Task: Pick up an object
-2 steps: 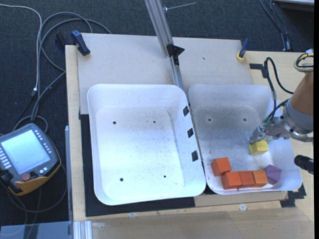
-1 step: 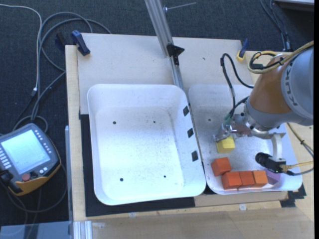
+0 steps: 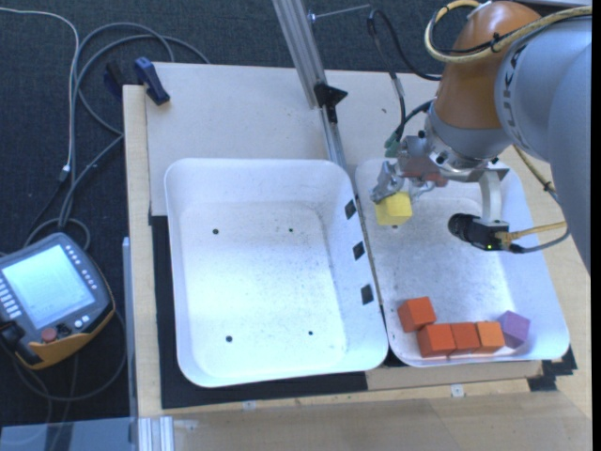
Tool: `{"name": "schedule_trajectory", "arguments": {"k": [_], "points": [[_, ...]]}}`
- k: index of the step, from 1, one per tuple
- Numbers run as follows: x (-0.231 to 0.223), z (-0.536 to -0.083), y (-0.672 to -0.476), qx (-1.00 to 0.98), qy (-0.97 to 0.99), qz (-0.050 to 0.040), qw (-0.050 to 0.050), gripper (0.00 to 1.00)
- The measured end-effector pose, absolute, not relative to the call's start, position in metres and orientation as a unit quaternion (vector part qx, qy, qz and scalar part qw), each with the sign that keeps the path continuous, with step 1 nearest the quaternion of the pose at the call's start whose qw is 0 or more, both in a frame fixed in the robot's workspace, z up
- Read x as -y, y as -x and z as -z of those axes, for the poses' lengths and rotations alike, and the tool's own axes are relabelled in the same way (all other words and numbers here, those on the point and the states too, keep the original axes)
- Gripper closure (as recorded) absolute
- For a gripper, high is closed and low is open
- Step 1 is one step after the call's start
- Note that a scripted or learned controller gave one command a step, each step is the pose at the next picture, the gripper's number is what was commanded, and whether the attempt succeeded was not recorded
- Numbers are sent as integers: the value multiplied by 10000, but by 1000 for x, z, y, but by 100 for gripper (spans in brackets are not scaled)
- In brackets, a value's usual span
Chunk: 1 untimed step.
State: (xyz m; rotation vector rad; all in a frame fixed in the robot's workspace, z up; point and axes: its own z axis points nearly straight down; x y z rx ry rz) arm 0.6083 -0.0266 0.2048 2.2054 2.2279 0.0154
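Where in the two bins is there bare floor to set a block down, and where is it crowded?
The left bin offers bare floor from wall to wall. In the right bin, the middle is free, bordered by the yellow block at the gripper above and the blocks below. The near edge is crowded: orange blocks and a purple block sit close together.

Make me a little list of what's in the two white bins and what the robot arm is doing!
arm: grey arm with orange band, reaching in from the right over the right bin
gripper: two-finger gripper, with a yellow block at its tip
yellow block: small cube, over the right bin's far left part
right white bin: orange blocks and a purple block along its near edge
left white bin: dark specks on its floor
beside the bench: handheld control pendant with a screen, at left
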Motion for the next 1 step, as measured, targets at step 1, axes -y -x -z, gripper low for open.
{"name": "schedule_trajectory", "arguments": {"k": [1], "points": [[-42, -199, -604, -7101, -7041, -7, -14, 100]]}}
